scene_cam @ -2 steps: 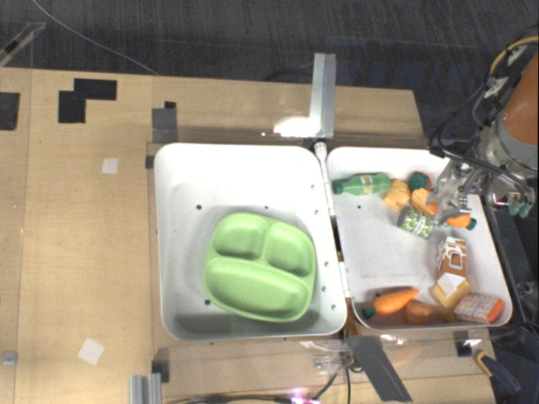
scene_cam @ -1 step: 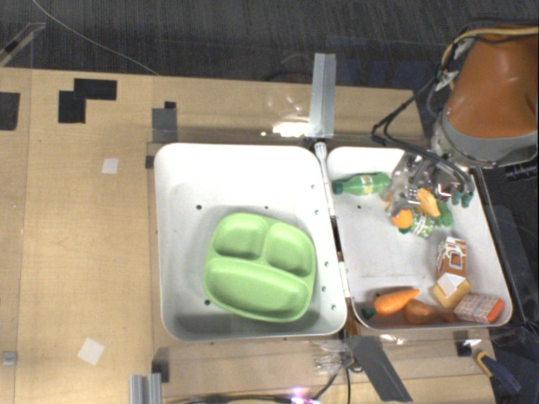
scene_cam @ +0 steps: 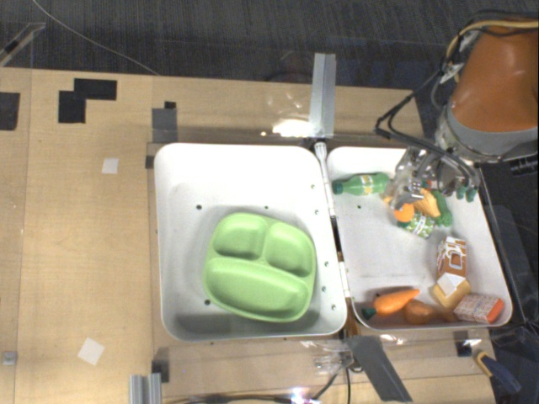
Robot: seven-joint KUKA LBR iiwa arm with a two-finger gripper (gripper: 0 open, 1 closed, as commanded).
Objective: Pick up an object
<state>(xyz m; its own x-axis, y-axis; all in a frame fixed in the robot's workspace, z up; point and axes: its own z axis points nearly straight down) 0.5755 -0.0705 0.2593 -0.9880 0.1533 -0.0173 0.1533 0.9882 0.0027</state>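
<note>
So, on the bench [scene_cam: 76, 251] two white bins stand side by side, and I take the right bin [scene_cam: 370, 259] as landmark. Left of it, touching along the shared wall, is the left bin [scene_cam: 177, 183], w/ a green divided tray [scene_cam: 259, 265] lying flat, three compartments up. Inside the right bin, top-left corner: a green bottle [scene_cam: 362, 183] on its side, cap twd the shared wall. Near the bin's bottom edge lies a carrot [scene_cam: 394, 300], and just beside it a brown round thing [scene_cam: 419, 312]. To the right, a small carton [scene_cam: 452, 257] w/ brown print, a yellow-tan block [scene_cam: 449, 292] below it, and a pink-orange box [scene_cam: 482, 308] in the bottom-right corner. At the bin's top-right the gripper [scene_cam: 418, 194] is down over an orange-and-green item [scene_cam: 419, 213]; fingers' state I cannot tell, too cluttered. Arm's orange band [scene_cam: 497, 82] is above that corner.
</note>
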